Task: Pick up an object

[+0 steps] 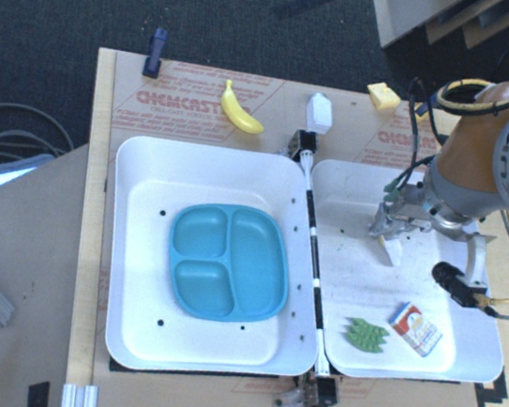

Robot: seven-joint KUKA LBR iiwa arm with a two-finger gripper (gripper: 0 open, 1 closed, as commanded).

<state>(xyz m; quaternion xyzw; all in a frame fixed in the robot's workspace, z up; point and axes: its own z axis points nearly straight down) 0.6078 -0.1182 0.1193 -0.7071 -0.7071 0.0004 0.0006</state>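
Two white bins are sitting side by side on the bench; landmark for all places below = blue divided plate (228,262), which is lying flat in the middle of the left bin (144,181).

Arm (492,138) is reaching in from the plate's right, grey w/ orange band, wrist hanging over the upper part of the right bin (351,189). Gripper (390,247) is pointing down to the right of the plate, tip close to or touching bin floor, can't tell which. Fingers are looking close together, nothing visible between them; exact state — cannot tell at this res.

Candidate objs, both lying in the right bin, lower right of the plate:
- green leafy item (366,335), nearer the plate, just past the divider between bins.
- small red-and-white packet (416,329), farther right, near the green item but apart from it.
Both are sitting below the gripper, well apart from it, not being held.

Outside bins, on the cardboard above the plate: banana (239,112) lying just above the left bin's top edge; yellow block (383,97) farther up-right; dark blue clip-like obj (154,50) up-left.
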